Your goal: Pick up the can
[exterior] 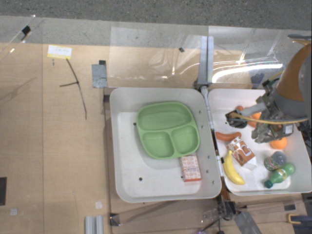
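Can (276, 160): near-right part of the right bin (253, 190), apparently upright with its grey round top facing up.
Handling: likely stiff thin metal, light, with smooth and rather slippery sides. It may roll if tipped.
Hold: across the round wall, from above. It is crowded here, with a green bottle (279, 176) just beside it on the near side and an orange fruit (279, 143) just beyond.
Gripper (262, 131): hangs over the bin, left of and beyond the can. I cannot tell whether it is apart or together.
Other shapes: a curved yellow banana (233, 170) and a boxy brown-and-white carton (242, 152).
Left bin (122, 179): a matte green divided plate (168, 129) and a small box (190, 167).
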You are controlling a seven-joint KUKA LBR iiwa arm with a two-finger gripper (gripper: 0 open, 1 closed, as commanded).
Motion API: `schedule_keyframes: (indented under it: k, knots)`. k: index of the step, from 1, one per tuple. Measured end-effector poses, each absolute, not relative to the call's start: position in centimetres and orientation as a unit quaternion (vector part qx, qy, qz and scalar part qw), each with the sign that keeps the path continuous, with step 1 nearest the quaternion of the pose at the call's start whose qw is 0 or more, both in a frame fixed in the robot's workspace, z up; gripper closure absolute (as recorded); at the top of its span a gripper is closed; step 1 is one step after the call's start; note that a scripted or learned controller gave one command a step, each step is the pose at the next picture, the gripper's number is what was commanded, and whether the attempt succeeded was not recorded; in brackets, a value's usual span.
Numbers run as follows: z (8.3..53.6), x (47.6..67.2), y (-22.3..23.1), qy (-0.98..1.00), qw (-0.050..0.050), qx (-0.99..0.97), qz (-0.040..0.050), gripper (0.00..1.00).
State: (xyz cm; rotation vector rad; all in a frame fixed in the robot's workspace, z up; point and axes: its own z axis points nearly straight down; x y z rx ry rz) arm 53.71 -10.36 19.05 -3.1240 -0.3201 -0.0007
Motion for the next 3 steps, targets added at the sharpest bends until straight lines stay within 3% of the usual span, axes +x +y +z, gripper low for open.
schedule_keyframes:
  k: [1,2,3]
  knots:
    - [31.2,51.8,-17.9,-0.152,-0.001,-0.988,-0.0031,1.00]
    - [33.6,51.0,-24.7,-0.101,-0.001,-0.995,-0.0022,1.00]
    - [16.5,54.8,-21.6,-0.191,0.000,-0.982,0.0000,1.00]
